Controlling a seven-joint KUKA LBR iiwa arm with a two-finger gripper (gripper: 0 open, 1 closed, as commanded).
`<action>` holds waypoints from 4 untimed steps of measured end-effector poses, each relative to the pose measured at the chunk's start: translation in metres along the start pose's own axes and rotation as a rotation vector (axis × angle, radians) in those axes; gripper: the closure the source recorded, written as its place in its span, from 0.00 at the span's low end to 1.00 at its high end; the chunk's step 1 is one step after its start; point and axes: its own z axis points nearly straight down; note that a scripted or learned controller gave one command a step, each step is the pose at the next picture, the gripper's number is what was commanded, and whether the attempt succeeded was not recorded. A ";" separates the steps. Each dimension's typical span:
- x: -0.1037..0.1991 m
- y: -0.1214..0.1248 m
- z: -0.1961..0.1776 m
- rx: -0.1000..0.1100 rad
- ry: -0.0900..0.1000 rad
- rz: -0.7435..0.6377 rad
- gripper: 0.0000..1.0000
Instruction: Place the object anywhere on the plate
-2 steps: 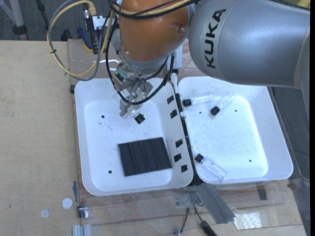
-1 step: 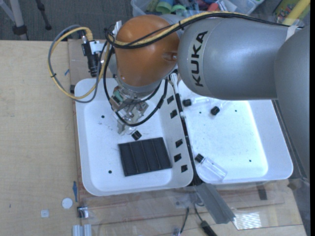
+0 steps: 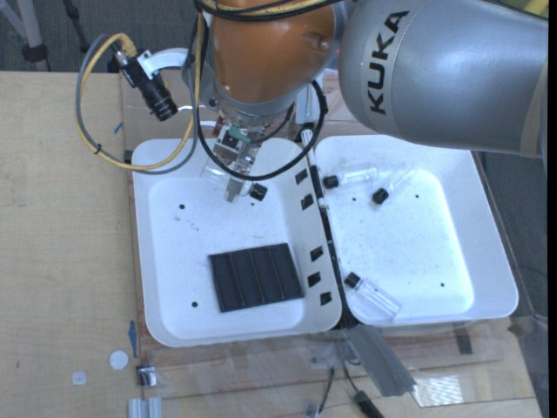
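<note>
Vials are the candidate objects: I see clear, black-capped ones in the right bin [image 3: 452,233], one [image 3: 370,293] near its front-left corner, well apart from the dark ribbed plate [image 3: 257,276] in the left bin [image 3: 161,259]. Nothing rests on that plate, so I judge placement undone. Gripper [image 3: 237,188] hangs over the left bin's back; its grip I cannot tell. Both bins sit on a pale wooden bench [image 3: 61,233].

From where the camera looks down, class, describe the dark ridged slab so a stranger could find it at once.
Start at the left white bin, the one below the arm's orange band. Near its front edge lies the dark ridged slab, flat and slightly turned. It is broad, rectangular and black, whereas the clear vials with black caps in the right bin are small and see-through.
</note>
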 end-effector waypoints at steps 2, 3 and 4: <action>-0.044 0.022 0.060 -0.006 -0.005 -0.175 1.00; -0.023 0.009 -0.045 -0.002 -0.002 -0.293 1.00; 0.016 -0.011 -0.067 0.000 -0.001 -0.216 1.00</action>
